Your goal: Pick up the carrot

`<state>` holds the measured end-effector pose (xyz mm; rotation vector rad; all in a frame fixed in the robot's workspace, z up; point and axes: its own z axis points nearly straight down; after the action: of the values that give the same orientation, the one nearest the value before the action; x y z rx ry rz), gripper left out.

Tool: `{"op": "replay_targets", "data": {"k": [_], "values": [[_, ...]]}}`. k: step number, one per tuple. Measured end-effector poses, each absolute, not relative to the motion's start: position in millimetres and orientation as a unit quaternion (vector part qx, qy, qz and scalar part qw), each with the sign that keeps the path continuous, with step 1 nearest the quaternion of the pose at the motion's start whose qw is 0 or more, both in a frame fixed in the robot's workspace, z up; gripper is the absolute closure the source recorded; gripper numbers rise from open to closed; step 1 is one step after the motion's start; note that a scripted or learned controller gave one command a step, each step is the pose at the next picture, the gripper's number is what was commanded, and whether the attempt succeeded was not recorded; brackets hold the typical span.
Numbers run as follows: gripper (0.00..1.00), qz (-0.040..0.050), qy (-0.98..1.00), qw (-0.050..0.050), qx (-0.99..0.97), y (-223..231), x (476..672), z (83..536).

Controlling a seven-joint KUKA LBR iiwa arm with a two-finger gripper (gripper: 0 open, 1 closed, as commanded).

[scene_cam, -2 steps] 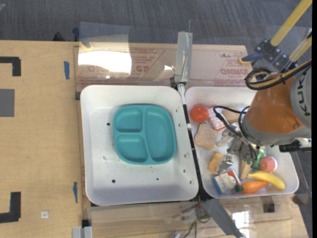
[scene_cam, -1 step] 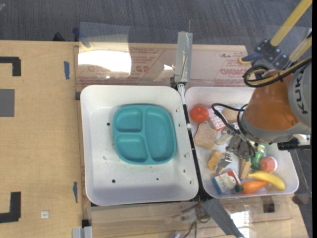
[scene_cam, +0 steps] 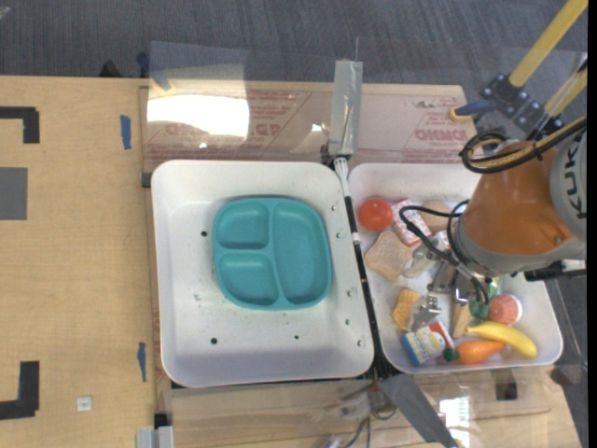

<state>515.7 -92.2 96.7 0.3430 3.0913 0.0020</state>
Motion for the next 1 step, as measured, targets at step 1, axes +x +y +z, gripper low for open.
{"op": "replay_targets", "data": {"k": [1], "values": [[0.00,-0.0002,0.999,0.014,-0.052,-93.5,517.7,95.9]]}}
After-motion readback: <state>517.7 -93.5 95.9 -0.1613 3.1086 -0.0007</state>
